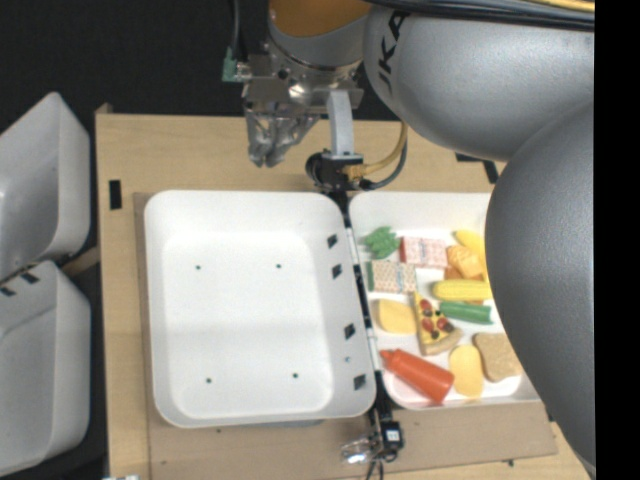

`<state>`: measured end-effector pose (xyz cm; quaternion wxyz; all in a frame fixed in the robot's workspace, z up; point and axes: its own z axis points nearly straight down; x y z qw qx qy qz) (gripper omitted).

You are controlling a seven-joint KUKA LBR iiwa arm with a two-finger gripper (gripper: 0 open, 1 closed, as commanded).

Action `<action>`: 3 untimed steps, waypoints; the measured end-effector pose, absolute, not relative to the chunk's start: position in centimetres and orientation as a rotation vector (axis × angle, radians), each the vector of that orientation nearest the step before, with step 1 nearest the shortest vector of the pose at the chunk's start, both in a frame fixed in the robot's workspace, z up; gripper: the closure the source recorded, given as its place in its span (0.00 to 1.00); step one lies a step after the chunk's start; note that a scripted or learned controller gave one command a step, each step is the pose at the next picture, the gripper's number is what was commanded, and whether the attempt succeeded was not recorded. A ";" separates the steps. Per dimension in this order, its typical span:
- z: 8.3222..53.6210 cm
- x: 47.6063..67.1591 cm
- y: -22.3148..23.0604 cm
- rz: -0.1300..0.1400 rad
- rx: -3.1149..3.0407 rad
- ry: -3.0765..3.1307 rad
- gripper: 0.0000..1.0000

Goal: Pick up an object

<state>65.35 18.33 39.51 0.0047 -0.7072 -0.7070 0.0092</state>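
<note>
Hanging above the far edge of the bench, the gripper (270, 143) sits beyond the back rim of the left bin (160, 268). Its fingers are a blur of grey metal seen nearly end-on, so I cannot tell how wide the jaws stand, and nothing shows between them.

Every candidate lies to the near right of the jaws, well apart from them, in the right bin (400, 400): a green leafy toy (379, 240), a pink-and-white block (423, 252), a corn cob (461, 290), a green pepper-like piece (467, 312), a pizza slice (435, 328), a pale yellow wedge (396, 316), a red carrot-like piece (419, 372), a yellow oval (466, 370) and a bread slice (496, 356). The arm's large grey body (560, 268) hides the bin's right part.

By my reading the task has barely begun: no object is lifted, none is approached, and the whole reach, descent, close and lift remain.
</note>
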 end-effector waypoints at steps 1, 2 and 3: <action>43.5 69.2 21.1 -0.002 -2.220 -2.227 1.00; 55.5 68.8 20.6 -0.014 -2.220 -2.231 1.00; 34.4 64.5 22.1 0.031 -2.210 -2.219 1.00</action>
